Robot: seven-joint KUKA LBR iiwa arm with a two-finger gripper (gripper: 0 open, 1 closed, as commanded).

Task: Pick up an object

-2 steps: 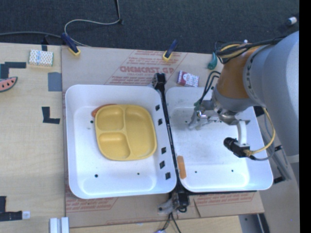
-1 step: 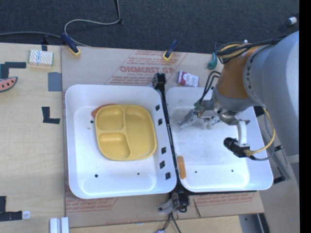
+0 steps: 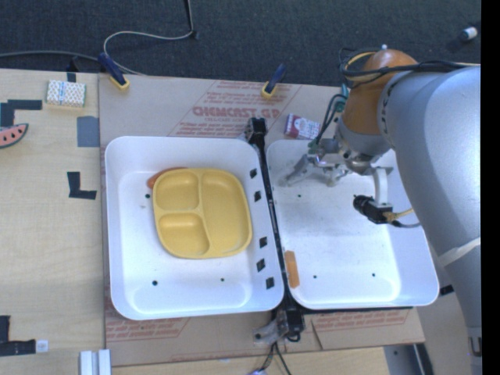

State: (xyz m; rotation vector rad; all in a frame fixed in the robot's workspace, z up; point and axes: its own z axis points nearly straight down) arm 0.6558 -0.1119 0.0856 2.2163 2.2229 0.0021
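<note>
Right bin [image 3: 406,276]: carrot [image 3: 291,269] (long axis near-far)

Dark grey carpet [image 3: 234,14] runs behind the bench, a black cable [image 3: 148,33] looping across it. The pale wooden benchtop [image 3: 47,233] carries a cardboard sheet [image 3: 203,104] held by blue-and-yellow clamps [image 3: 113,70].

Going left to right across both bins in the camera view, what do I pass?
Left white bin's rim → yellow divided plastic plate → small orange piece by the divider → right white bin's floor → gripper → grey arm with orange band.
</note>
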